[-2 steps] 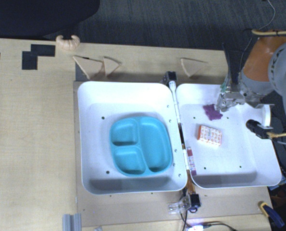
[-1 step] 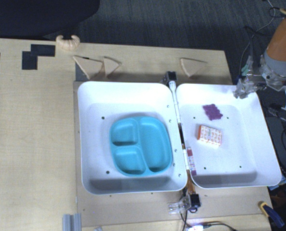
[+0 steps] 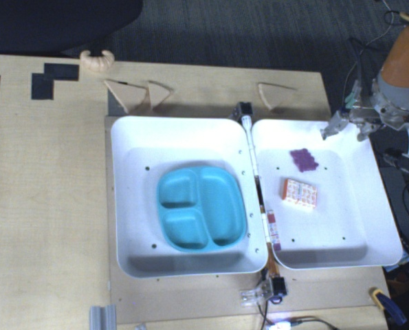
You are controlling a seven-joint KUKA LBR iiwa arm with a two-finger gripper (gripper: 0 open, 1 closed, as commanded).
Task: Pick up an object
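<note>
The right bin holds two loose objects. A small crumpled purple piece lies toward its far side. A little nearer than it lies a flat white box with a red dotted pattern. My gripper hangs over the bin's far right corner, up and to the right of the purple piece and apart from it. Its two fingers stand spread with nothing between them. The arm's orange band shows above it at the right edge.
The left bin holds a turquoise three-compartment plate. A ridge with a black clip divides the two bins. Cables run along the right side of the bench.
</note>
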